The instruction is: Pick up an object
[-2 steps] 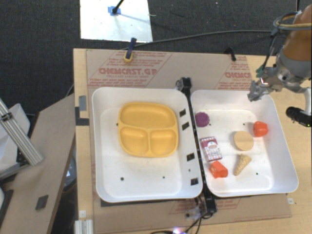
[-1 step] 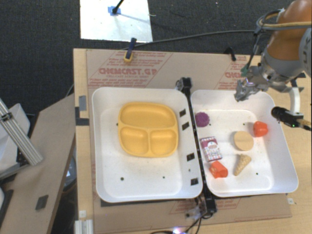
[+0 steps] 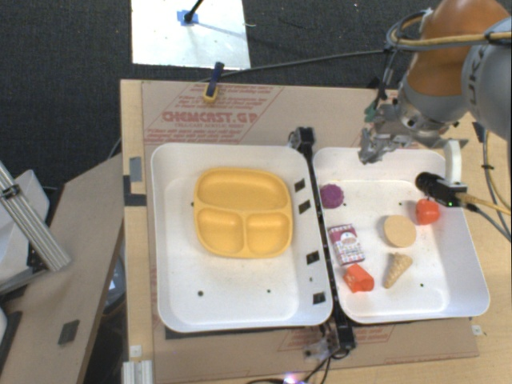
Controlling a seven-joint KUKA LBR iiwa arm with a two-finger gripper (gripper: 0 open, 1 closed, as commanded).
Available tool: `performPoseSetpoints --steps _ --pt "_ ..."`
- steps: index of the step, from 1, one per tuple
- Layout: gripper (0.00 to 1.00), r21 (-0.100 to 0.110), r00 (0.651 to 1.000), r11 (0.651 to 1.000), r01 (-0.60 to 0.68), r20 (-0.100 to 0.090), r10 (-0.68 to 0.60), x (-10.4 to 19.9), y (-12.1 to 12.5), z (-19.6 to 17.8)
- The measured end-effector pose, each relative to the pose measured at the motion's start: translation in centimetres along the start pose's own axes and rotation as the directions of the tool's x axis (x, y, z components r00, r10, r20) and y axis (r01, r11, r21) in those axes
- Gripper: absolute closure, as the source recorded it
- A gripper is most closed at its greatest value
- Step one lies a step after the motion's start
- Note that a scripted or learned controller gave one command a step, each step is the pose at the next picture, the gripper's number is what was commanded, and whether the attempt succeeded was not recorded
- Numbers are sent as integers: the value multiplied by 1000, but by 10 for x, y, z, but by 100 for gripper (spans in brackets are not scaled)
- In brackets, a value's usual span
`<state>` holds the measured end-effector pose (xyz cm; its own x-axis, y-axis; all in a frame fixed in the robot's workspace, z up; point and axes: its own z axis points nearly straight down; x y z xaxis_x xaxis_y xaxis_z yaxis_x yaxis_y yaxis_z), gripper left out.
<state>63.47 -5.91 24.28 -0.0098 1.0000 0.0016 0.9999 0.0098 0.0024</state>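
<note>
A grey KUKA arm (image 3: 472, 54) with an orange band is reaching in over the far edge of the right-hand white bin (image 3: 460, 294), its gripper (image 3: 374, 152) hanging above the rim, nothing showing between its fingers; whether the claw is apart or together cannot be told from this angle. In that bin, all nearer the camera than the gripper, a purple round piece (image 3: 332, 194) is lying close to the divider, a small red-and-white packet (image 3: 347, 244) is sitting below it with printing too small to read, and a red block (image 3: 359, 278) is resting just beyond the packet's near end. A tan disc (image 3: 399, 231) and a cone-shaped piece (image 3: 397, 270) are lying toward the bin's middle, and a red-orange piece (image 3: 428, 211) is sitting toward its right side, beside a black fixture (image 3: 438, 187). Left of the gripper, the other white bin (image 3: 172, 238) is holding a yellow divided tray (image 3: 242, 212). Behind both bins, a brown board (image 3: 240, 110) is showing red lettering that reads "CHEMCAST GP", with smaller lines beneath it not legible.
</note>
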Motion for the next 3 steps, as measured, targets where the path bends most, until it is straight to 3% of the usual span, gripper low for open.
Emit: performPoseSetpoints --steps 1,3 --pt "100 0 1000 1000 0 0 0 52 3 2" --pt "100 2 1000 1000 0 0 0 161 -26 17"
